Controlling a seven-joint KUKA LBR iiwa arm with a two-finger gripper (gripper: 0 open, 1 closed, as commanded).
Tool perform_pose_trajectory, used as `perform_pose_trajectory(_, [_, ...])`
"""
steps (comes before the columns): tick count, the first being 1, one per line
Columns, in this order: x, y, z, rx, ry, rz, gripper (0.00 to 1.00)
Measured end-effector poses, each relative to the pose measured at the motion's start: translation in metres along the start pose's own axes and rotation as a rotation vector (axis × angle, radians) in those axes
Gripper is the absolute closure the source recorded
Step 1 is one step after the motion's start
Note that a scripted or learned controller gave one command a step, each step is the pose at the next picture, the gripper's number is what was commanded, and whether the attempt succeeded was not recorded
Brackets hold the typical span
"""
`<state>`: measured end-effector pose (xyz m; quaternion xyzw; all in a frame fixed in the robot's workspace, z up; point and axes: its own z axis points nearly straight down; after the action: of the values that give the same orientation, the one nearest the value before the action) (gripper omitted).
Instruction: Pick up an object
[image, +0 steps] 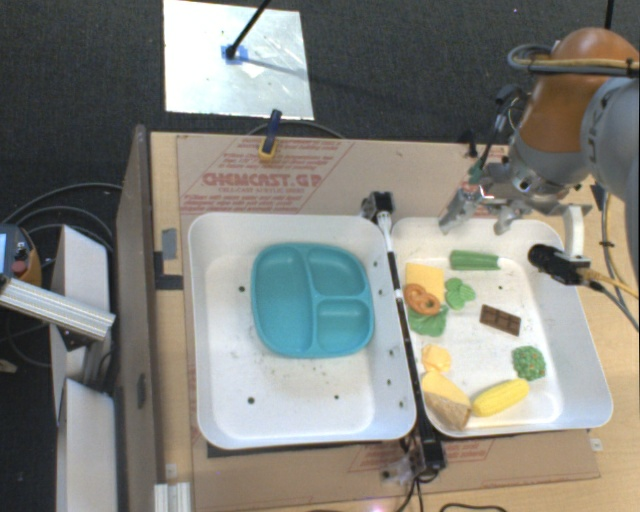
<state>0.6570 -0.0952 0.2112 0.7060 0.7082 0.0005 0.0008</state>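
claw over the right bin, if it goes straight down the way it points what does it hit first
Probably the bare floor at the back edge of the right bin, just behind the green stick. The claw hangs open above that spot, though depth is hard to judge from this slant.

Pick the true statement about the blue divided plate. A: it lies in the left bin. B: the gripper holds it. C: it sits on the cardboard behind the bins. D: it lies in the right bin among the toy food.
A: the blue plate lies flat in the left bin, while the toy food fills the right bin and the gripper hangs above that bin's far edge.
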Motion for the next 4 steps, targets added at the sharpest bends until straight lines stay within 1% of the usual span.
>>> perform_pose_trajectory(1, [-0.029,-0.026,0.134,0.008,0.001,0.005,0.00])
perform_pose_trajectory(2, [-0.069,-0.011,0.112,-0.004,-0.001,0.003,0.00])
perform_pose_trajectory(3, [-0.092,0.013,0.119,-0.004,-0.001,0.001,0.00])
perform_pose_trajectory(4, [-0.048,0.012,0.125,-0.003,-0.002,-0.002,0.00])
